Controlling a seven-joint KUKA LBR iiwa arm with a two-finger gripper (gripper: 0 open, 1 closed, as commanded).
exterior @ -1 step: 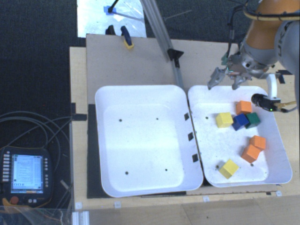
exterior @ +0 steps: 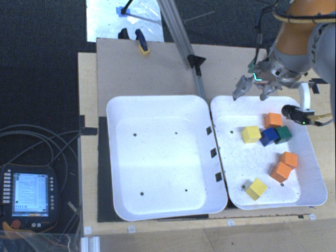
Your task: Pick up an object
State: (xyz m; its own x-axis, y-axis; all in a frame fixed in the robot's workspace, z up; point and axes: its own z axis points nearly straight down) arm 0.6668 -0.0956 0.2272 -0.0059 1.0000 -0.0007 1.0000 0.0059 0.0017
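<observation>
I judge the blocks in the right bin (exterior: pixel 315 190) as light, rigid, prob. wood or foam cubes w/ flat faces, not fragile, not very slippery. Best hold: fingers on two opposite flat sides, straight down from above.

Easiest target imo is the lone yellow block (exterior: pixel 256 188) near the bin's front edge, well apart from the rest, sitting rotated so I'd need to turn the wrist to match its faces. Next option: the two orange blocks (exterior: pixel 284 167) touching each other toward the right wall. The cluster at the back is tighter: yellow cube (exterior: pixel 251 134), blue cube (exterior: pixel 269 136), green cube (exterior: pixel 283 134) and orange cube (exterior: pixel 273 120) pack close, some touching, so little room for fingers there.

All look like small solid-colour cubes, sharp edges, matte.

The gripper (exterior: pixel 253 91) hangs over the right bin's back rim, fingers spread apart, nothing between them. Left bin (exterior: pixel 157 109) has no blocks.
</observation>
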